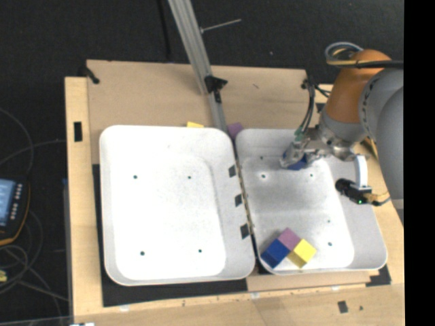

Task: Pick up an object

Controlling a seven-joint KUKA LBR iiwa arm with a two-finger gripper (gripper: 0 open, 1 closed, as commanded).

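The end effector [297, 157], grip state unclear, hovers in the right bin [340, 250]; well below it cluster a blue block [275, 251], purple block [289, 237], and yellow block [303, 252].

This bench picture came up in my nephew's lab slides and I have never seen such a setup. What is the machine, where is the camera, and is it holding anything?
The camera is fixed above the bench, looking down at a slant. The grey machine with the orange band, entering from the picture's right, is a robot arm; its job is to pick up an object. At its end is a two-finger gripper, low over the far part of the right bin. There is something bluish at its tip, too small to identify, so I cannot tell whether it holds anything. Three small blocks sit clustered in that bin's near corner: a blue block, a purple block and a yellow block. Beside it is the left bin.
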